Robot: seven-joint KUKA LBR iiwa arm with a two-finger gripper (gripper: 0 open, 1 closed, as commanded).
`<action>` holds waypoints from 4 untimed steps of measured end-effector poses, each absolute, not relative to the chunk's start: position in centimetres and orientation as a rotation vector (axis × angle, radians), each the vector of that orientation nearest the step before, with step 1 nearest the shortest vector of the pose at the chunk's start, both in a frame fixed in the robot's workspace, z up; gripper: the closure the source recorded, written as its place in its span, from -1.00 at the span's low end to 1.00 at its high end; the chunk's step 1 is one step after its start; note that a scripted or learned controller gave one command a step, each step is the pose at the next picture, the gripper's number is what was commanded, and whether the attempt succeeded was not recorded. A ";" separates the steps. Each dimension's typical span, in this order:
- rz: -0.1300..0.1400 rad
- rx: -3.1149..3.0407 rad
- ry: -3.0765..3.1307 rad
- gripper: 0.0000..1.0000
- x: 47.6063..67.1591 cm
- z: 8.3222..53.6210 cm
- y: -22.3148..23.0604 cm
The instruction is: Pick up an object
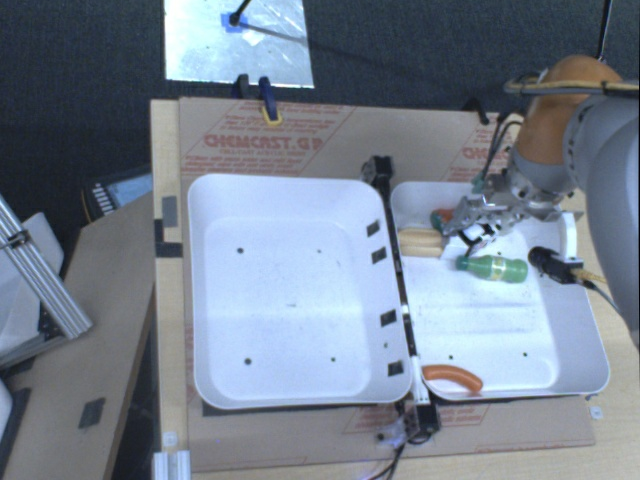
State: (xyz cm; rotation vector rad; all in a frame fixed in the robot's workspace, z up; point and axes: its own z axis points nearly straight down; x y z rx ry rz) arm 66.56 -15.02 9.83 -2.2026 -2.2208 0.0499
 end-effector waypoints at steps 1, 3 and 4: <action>0.043 -2.210 -2.228 1.00 66.8 11.4 -15.3; 0.004 -2.233 -2.214 1.00 58.3 27.8 -16.0; 0.004 -2.232 -2.212 1.00 48.2 28.2 -21.1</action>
